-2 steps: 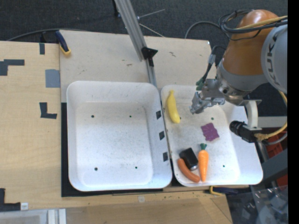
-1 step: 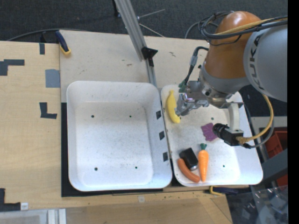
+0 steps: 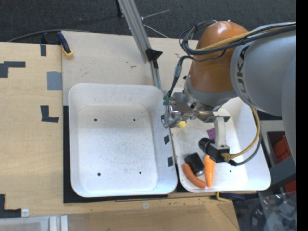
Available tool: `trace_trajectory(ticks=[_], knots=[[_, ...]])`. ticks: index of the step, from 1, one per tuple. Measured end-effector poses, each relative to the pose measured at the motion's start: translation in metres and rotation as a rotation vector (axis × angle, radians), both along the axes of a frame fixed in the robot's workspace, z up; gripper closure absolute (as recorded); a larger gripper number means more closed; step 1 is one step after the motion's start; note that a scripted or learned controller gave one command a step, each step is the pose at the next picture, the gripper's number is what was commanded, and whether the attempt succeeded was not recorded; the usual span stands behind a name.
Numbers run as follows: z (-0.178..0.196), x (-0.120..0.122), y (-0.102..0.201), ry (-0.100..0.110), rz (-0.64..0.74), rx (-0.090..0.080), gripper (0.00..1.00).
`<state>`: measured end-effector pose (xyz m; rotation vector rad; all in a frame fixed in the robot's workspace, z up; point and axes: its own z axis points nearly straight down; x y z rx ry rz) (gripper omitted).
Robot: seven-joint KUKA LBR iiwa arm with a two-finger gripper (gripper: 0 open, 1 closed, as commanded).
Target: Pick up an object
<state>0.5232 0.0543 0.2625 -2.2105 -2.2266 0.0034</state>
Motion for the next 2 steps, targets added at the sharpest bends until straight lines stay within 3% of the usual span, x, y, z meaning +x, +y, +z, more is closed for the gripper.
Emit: trace_trajectory(ticks=[1, 2], knots=[[-0.0055, -0.0113, 0.0430, -0.001, -0.001, -0.001, 1.00], [-0.0052, -0.0106, 0.0401, -0.002, -0.005, -0.002, 0.00]])
